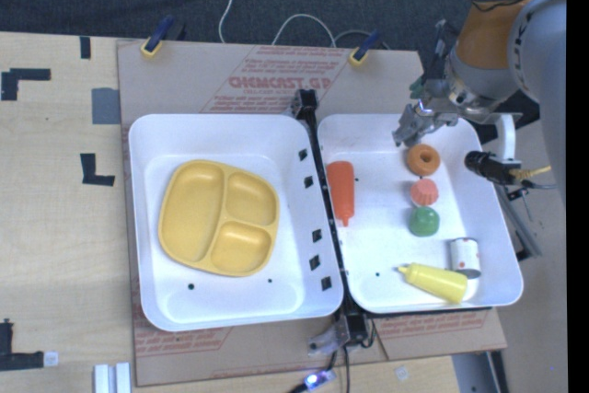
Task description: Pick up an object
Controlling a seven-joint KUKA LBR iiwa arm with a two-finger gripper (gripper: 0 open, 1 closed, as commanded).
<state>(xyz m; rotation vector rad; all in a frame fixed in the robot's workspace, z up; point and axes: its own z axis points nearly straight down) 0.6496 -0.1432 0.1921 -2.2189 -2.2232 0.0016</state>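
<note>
Camera view, gripper above right bin, just beside brown doughnut (finger state indiscernible), yellow tray in left bin.

Two white bins side by side on the bench. Left bin holds a yellow divided plate. Right bin holds an orange carrot-like piece near the divider, a brown donut, a pink round item just below it, a green ball below that, a small white can and a yellow squeeze bottle near the front. End effector hangs above the right bin's far side, just beside the donut, nothing seen between its fingers.
</note>
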